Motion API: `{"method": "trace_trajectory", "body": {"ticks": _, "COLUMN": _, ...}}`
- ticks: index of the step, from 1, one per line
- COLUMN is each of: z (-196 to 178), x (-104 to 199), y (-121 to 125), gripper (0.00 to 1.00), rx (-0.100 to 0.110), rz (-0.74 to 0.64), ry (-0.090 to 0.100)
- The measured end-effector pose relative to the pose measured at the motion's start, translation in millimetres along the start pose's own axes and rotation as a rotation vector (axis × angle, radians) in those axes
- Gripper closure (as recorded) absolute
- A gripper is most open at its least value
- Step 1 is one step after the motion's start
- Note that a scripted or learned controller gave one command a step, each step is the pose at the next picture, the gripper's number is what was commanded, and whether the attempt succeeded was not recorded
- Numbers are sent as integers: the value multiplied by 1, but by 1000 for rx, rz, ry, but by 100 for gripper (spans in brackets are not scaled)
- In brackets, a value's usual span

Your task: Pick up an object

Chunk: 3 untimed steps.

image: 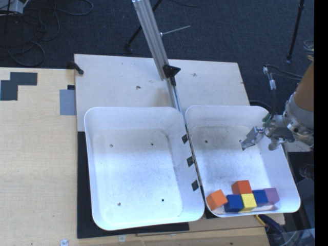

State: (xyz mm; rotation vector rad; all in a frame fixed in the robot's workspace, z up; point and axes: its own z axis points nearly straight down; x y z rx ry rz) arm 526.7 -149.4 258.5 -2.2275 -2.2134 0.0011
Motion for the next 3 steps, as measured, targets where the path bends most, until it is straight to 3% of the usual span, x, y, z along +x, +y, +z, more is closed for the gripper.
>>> {"method": "trace_trajectory", "body": {"ticks": 1, "z": 152, "x": 28, "y": -11, "gripper": 0, "rx": 11, "rz": -5, "ry": 3}}
{"method": "trace_trajectory", "body": {"ticks": 3, "z": 0, "x": 33, "y": -15, "gripper": 0, "rx": -8, "rz": -8, "ry": -1}}
